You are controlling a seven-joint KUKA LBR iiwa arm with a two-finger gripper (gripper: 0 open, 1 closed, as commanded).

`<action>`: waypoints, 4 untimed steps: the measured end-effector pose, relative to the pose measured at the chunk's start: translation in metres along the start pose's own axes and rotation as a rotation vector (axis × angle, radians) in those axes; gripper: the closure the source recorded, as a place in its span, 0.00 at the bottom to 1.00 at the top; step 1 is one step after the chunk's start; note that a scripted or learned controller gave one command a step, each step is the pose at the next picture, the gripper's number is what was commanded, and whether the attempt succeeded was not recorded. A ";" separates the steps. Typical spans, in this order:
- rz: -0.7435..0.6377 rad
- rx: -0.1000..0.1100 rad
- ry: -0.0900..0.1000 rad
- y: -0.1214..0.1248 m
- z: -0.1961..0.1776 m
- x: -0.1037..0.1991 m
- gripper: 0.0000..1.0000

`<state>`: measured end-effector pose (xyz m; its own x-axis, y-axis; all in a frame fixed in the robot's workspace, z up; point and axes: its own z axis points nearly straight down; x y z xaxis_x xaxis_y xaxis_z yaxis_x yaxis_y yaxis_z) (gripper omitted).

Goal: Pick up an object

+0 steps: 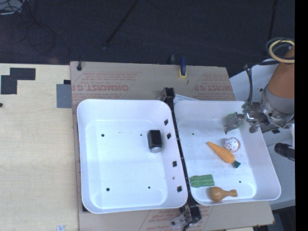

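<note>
Carrot (222,152) lies just below our claw (237,121), beside a small ball (232,144); if the claw is apart, we cannot tell.

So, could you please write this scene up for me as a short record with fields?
left bin: holds one dark cylindrical object near its right wall
right bin: holds four items
orange carrot: lies diagonally at mid-bin
white speckled ball: touching or nearly touching the carrot's upper side
green piece: near the front, left of centre
tan gourd-shaped toy: by the front wall, just below the green piece
gripper: above the right bin's far right part, nothing visible between its fingers
</note>
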<state>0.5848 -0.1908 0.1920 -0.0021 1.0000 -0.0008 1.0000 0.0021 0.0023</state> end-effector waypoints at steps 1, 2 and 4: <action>0.005 0.008 0.002 -0.056 -0.002 -0.023 0.00; 0.000 -0.004 -0.001 -0.014 -0.063 -0.023 0.00; 0.001 -0.004 -0.002 -0.026 -0.064 -0.024 0.00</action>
<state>0.5591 -0.2146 0.2559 -0.0015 1.0000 -0.0029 1.0000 0.0015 0.0060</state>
